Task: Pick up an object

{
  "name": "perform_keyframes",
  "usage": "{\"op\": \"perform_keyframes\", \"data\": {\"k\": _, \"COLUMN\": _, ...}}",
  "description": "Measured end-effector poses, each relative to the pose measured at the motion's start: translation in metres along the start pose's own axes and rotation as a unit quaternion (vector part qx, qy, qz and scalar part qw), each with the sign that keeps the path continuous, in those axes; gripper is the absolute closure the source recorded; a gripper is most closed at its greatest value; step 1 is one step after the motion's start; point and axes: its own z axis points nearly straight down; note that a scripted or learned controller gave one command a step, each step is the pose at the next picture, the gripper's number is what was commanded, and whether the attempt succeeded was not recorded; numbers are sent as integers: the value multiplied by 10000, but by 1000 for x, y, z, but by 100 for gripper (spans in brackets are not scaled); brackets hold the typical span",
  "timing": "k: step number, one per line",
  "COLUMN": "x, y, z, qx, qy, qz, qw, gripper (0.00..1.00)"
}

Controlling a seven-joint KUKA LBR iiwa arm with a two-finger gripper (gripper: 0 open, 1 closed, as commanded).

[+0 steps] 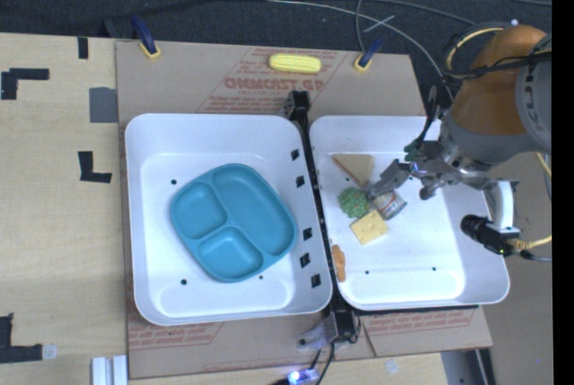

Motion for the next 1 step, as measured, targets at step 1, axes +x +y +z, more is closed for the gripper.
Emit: {"op": "perform_keyframes", "data": {"k": 1, "x": 0, "y": 3, "z": -7, "qx": -66, "qy": -10, "qz": -16, "qw": 10000, "gripper": 0}}
